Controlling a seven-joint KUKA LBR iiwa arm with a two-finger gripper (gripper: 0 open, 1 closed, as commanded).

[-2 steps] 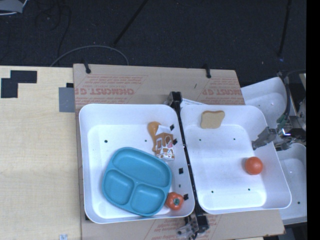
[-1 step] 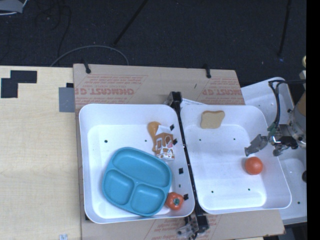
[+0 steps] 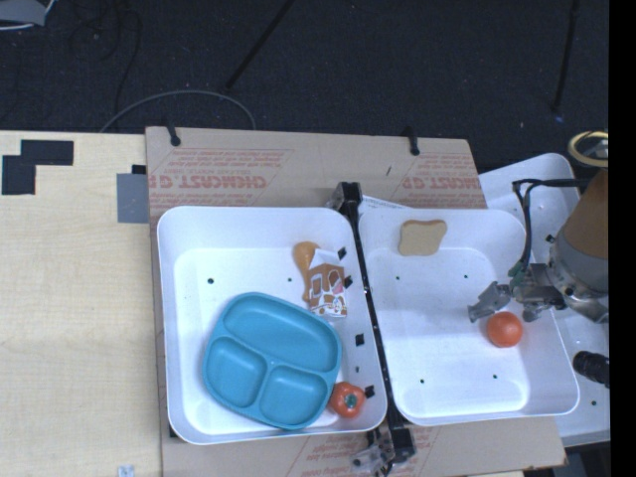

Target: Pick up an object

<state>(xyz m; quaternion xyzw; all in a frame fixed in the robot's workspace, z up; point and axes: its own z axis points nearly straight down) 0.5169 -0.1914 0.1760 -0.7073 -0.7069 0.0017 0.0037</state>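
Nearest the camera, a tomato and blue plate lie in the bin well left of the gripper. An orange ball sits just below the gripper, untouched; whether the jaws are apart cannot be told. Risk: the round ball may roll away if nudged off-centre; toast lies beyond.

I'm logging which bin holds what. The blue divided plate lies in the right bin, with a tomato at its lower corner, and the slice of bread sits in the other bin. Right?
Not quite. The camera view shows the blue divided plate in the left bin, not the right. The tomato does sit at its lower corner, and the slice of bread sits in the other bin, the right bin.
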